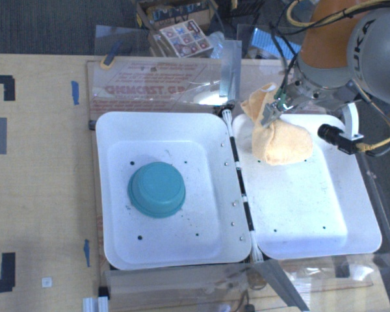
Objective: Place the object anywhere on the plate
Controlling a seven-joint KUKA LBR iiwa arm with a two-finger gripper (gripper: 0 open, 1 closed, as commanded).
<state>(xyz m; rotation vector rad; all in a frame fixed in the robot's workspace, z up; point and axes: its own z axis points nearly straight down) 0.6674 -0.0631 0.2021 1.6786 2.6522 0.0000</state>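
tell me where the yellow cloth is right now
The yellow cloth lies at the far left corner of the right bin, under the gripper, close to the divider beside the left bin that holds the teal plate.

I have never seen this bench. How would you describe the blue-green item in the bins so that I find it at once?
Look at the two white bins side by side and take the left bin. Near its middle sits a round teal plate, apparently upside down. It stands alone there, far from the soft yellow cloth that lies at the far end of the right bin under the gripper.
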